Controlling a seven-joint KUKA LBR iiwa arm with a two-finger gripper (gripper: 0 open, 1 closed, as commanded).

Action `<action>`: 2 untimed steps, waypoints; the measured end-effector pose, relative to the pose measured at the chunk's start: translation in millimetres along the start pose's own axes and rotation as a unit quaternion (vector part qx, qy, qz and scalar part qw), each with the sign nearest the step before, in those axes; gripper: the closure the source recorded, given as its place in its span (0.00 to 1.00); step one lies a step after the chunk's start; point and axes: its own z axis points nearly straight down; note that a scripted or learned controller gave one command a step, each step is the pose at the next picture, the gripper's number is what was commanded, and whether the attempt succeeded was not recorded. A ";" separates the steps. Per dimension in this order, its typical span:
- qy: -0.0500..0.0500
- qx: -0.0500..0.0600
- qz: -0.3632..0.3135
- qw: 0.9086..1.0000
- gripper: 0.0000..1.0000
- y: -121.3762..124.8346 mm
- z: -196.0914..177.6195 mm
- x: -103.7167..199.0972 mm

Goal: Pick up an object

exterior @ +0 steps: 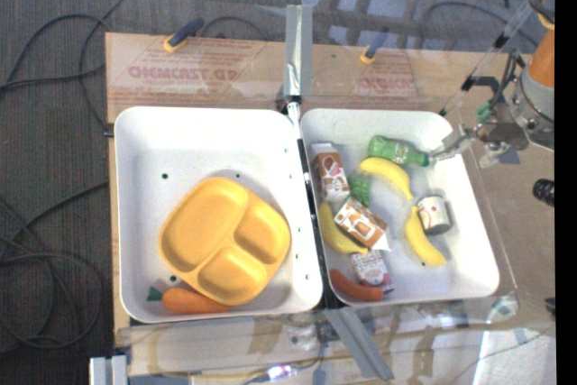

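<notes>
My gripper [478, 149] hangs over the right bin's [482, 270] far right rim, open, with nothing between its fingers. Just left of it lies a green bottle [397, 151]. Below that are a banana [389, 175], a second banana [422, 244] with a small can [434, 215] beside it, and a third banana [335, 232] partly under a carton [361, 224]. Another carton [330, 175] lies by the left wall. A third carton [370, 266] rests on a red sausage [353, 287] at the front.
The left bin [135, 194] holds a yellow compartment plate [225, 237] and an orange carrot [191, 301] at its front edge. A metal divider strip [294, 59] runs between the bins at the back. Cables lie on the floor around the bench.
</notes>
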 end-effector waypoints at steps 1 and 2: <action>0.000 0.000 0.000 1.000 0.00 -0.4 87.4 17.7; 0.000 0.000 0.000 1.000 0.00 -0.3 87.2 17.6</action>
